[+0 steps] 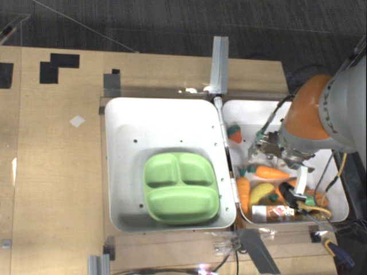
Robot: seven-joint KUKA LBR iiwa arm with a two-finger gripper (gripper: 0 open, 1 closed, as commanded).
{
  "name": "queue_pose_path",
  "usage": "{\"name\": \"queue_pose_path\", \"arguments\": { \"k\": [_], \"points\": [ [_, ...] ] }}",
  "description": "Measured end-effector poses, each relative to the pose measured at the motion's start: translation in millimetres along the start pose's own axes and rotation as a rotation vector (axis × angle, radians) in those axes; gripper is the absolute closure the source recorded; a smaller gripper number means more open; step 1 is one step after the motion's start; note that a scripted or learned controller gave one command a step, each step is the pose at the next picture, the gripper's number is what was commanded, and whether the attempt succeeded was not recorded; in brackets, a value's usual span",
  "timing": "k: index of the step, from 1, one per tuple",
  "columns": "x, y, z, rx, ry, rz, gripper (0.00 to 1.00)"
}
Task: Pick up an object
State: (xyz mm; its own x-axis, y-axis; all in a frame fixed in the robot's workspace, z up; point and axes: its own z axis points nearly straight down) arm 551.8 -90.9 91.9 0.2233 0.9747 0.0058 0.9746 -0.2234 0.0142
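An orange plastic toy carrot (pixel 272 172) with a green end is lying crosswise in the middle of the right shallow white bin (pixel 246 110). The claw (pixel 269 150) is hanging just beyond it on the far side. Whether the two are touching cannot be told, nor whether the claw is released or clenched. The grey arm with its orange band (pixel 307 116) is reaching in from the right above them.

Nearer, a second orange carrot (pixel 243 192) is lying lengthwise by the bin's left wall, with a yellow toy banana (pixel 262 192) just beside it. A small bottle with a red label (pixel 274 213) is lying along the near wall. A small red and green toy (pixel 234 133) is sitting apart, towards the far left corner.

To the left, the other white bin (pixel 114 153) is holding a green divided plastic plate (pixel 180 187). Both bins are resting on the pale wooden surface (pixel 57 182).
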Motion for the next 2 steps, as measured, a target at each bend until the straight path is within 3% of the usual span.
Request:
{"name": "queue_pose_path", "arguments": {
  "k": [1,2],
  "points": [
    [-22,-25,-1,-0.009,-0.002,-0.093,0.00],
    [-23,-53,-2,-0.014,-0.004,-0.108,0.00]
  ]
}}
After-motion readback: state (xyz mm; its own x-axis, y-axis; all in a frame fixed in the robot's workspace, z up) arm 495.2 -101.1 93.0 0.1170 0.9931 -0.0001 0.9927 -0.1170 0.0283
